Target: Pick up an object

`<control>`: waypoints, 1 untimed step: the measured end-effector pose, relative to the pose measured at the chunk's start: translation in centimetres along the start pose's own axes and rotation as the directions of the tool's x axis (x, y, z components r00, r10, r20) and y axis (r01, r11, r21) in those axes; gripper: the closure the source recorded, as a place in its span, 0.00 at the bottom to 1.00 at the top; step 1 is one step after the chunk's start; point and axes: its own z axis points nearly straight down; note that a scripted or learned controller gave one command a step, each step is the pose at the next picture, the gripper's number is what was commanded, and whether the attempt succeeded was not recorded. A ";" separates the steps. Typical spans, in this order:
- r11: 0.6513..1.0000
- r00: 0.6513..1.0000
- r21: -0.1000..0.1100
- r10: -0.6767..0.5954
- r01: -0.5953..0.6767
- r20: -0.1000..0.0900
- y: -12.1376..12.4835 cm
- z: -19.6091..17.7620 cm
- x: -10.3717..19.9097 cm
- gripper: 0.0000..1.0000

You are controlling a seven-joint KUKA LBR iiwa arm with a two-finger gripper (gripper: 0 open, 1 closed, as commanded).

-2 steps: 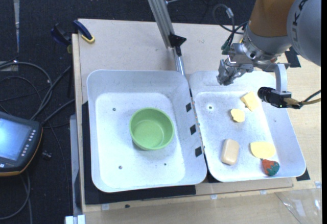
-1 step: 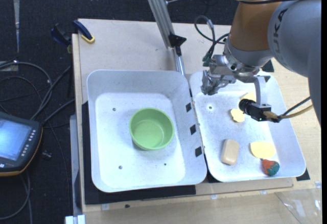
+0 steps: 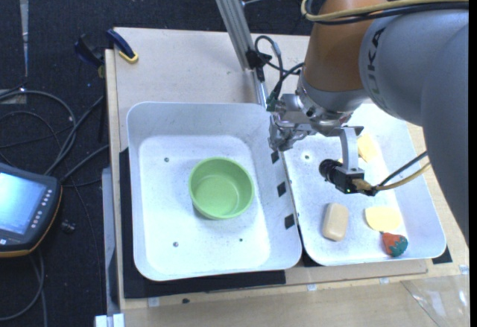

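**Hanging above the right bin (image 3: 309,173), gripper (image 3: 284,141) state unreadable**

You'll find the gripper over the far left corner of the right bin, close to the rim it shares with the left bin (image 3: 149,115). From this slanted view you cannot tell whether it is wide or narrow (the wrist hides it), and nothing can be seen held in it. The grey arm (image 3: 406,50) comes in across the far right of the bench (image 3: 179,65).

Your candidates for picking are spread over both bins:

- A green bowl (image 3: 220,188) stands upright near the middle of the left bin, alone.
- A tan block (image 3: 335,221) lies toward the near edge of the right bin, well apart from the gripper.
- A yellow piece (image 3: 381,218) lies just beside the block, on the side of the bin's right edge.
- A red and teal thing (image 3: 394,244) sits in the near right corner, touching or almost touching the yellow piece.
- A pale yellow piece (image 3: 367,148) lies farther back, toward the right edge, partly hidden by the robot.

A blue and yellow clamp (image 3: 121,47) sits at the bench's far left corner.
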 end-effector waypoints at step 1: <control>1.000 1.000 0.000 0.000 0.000 0.001 -2.3 0.8 4.3 1.00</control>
